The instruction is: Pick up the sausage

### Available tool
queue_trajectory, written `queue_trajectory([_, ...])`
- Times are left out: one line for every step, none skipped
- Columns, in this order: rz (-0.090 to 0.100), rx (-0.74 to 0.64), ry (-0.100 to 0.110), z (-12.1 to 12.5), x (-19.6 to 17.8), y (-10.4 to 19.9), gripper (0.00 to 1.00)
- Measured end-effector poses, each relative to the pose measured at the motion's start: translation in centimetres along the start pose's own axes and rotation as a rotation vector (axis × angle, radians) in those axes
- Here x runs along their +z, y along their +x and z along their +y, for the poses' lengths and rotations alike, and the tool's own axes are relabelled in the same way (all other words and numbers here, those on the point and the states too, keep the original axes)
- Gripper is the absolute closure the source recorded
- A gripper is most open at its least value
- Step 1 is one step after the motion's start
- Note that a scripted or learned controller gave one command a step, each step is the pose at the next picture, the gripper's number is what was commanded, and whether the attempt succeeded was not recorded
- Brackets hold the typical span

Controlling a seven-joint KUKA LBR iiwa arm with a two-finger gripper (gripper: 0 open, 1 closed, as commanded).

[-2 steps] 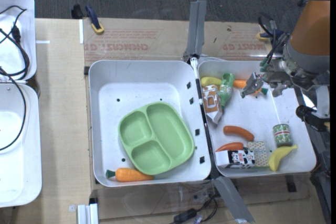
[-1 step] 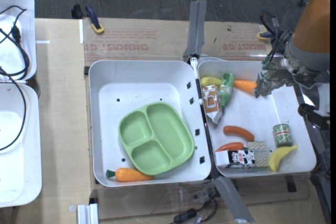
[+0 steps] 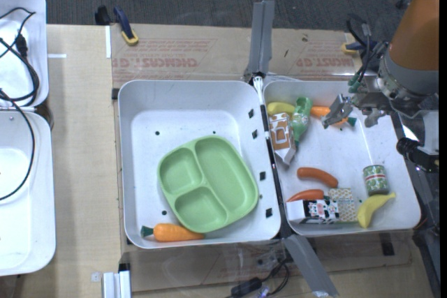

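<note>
The sausage (image 3: 318,175) is a short reddish-orange link lying flat near the middle of the right bin (image 3: 391,150). My gripper (image 3: 339,114) hangs over the far part of that bin, up and to the right of the sausage and well apart from it. A small orange carrot piece (image 3: 320,110) lies just left of the gripper. Nothing shows as held.
Around the sausage are an orange-red pepper-like piece (image 3: 305,196), a cow-print carton (image 3: 318,210), a green can (image 3: 376,180), a banana (image 3: 375,209), an orange-white packet (image 3: 281,137), a green bottle (image 3: 300,119) and a lemon (image 3: 279,108). The left bin (image 3: 140,150) holds a green divided plate (image 3: 207,183) and a carrot (image 3: 172,232).
</note>
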State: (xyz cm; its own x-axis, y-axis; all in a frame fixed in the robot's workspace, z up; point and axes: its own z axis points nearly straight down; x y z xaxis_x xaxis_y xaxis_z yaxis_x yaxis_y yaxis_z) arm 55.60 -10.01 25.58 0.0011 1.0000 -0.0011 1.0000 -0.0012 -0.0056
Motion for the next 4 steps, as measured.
queue_trajectory([0.002, 0.089, -0.002, -6.0, 16.2, -0.4, 0.00])
queue_trajectory([0.002, 0.093, 0.000, -6.0, 15.4, -0.5, 1.00])
queue_trajectory([0.000, 0.129, -0.004, -5.5, 1.6, 5.9, 1.00])
queue_trajectory([-0.001, 0.009, -0.005, -6.8, -1.6, 2.7, 1.00])
